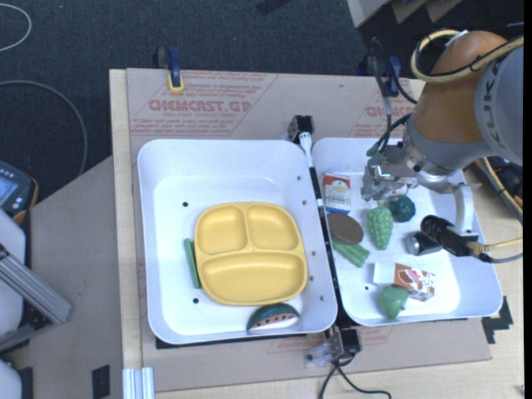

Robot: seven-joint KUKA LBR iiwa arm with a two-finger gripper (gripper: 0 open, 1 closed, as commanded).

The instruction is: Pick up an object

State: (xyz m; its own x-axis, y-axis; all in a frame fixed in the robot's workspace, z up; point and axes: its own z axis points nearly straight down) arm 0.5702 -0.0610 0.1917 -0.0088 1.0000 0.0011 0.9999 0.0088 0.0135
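Observation:
My gripper (383,188) hangs over the back of the right bin (477,293), reaching in from the right. Just below it in the view lie a bunch of green grapes (380,226) and a dark teal ball (403,209). A small red and white carton (337,193) sits to its left. A brown oval piece (345,229) and a green pod (351,253) lie near the bin's left wall. Toward the front are a white card (383,273), another small carton (416,280) and a green vegetable (391,302). Nothing is visibly held.
The left bin (158,223) holds a yellow divided plate (251,252), a green stick (192,263) at its left and a watermelon slice (273,317) at the front. A black fitting (439,234) with a cable juts from the arm over the right bin.

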